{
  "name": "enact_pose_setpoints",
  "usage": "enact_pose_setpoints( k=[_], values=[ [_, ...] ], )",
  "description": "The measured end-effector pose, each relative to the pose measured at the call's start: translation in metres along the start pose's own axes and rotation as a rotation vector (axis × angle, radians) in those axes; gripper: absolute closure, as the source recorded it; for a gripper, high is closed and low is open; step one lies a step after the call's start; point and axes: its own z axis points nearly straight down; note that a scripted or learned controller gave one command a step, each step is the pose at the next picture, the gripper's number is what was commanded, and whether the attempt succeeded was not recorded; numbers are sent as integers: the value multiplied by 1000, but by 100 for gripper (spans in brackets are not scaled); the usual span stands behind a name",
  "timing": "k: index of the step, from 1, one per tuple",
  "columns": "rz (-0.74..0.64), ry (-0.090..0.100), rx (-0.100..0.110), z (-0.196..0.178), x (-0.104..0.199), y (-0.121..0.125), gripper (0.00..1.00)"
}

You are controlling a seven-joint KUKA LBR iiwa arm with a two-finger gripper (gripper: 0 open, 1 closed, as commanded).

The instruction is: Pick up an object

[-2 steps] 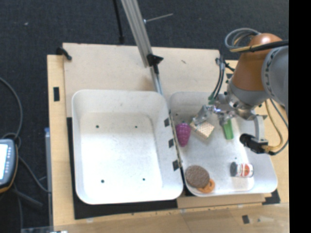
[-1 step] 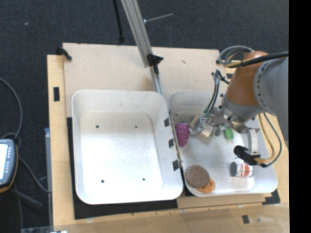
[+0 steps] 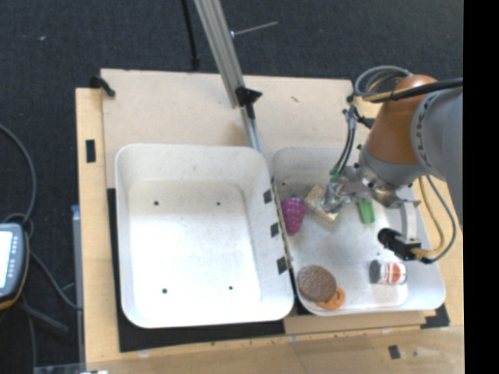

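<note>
On the far left the table (image 3: 156, 107) is pale wood, and it carries two white bins side by side. The left bin (image 3: 195, 232) shows its bare white floor with a few small dark dots. I think it is kept like that so there is room to put things down later.

A grey metal pole (image 3: 222, 41) slants down from the top and ends at the back, between the two bins.

Next is the right bin (image 3: 347, 248), and all the little things are here. A purple thing (image 3: 292, 213) sits close to the bin's left wall. Near the front is a brown round thing (image 3: 315, 282), with a small orange thing (image 3: 335, 299) touching its right side.

Just to the right of the purple thing is a tan block (image 3: 318, 203), near the back of the right bin. The claw (image 3: 335, 199) is down low, right at the block's right side. I cannot tell if the claw is wide or narrow, or if it has the block. I think the block is what it wants, because the claw is closest to it.

A green thing (image 3: 365, 210) lies just to the right of the claw. A red and white thing (image 3: 388, 273) sits near the front right corner, well apart from the claw.

Last is the arm (image 3: 405, 131), grey and orange, reaching in from the right and bending down so the claw can get into the bin.
</note>
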Motion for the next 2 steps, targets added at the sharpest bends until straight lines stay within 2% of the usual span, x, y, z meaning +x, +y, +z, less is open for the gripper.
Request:
enact_pose_setpoints(
  k=[2],
  values=[
    [-12,-1,-3,-117,-3,12,100]
  ],
)
